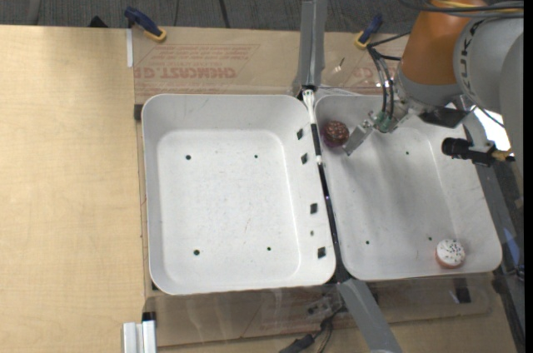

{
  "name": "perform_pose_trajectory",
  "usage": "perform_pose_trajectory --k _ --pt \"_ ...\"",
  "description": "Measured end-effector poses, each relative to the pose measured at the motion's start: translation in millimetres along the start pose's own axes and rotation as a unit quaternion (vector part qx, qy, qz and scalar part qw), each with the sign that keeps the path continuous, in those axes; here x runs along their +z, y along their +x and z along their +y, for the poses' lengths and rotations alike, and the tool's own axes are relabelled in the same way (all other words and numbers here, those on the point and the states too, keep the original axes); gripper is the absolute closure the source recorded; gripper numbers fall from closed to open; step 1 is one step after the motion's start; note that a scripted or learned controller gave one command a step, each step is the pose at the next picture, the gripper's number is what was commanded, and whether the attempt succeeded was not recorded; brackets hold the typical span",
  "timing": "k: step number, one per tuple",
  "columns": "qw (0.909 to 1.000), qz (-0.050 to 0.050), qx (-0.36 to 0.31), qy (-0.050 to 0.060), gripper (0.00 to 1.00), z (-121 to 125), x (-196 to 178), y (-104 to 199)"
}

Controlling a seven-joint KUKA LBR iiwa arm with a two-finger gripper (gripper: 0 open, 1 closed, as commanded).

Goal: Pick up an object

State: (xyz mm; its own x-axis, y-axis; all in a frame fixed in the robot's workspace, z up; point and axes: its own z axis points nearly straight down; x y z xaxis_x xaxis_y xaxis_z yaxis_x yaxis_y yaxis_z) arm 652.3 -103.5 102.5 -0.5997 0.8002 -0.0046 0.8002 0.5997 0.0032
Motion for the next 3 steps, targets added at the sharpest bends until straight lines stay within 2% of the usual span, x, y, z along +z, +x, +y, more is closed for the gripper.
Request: perform_pose_trajectory --k 1,2,3 --pt "0.9947 0.000 -0.103 0.001 0.00 -48.0 -8.8 -76.0" --pt "0.9980 0.002 -0.063 0.001 0.00 -25.2 8.4 -7.1" --pt "0.9997 0.001 -0.024 0.000 0.00 3.5 9.8 2.9"
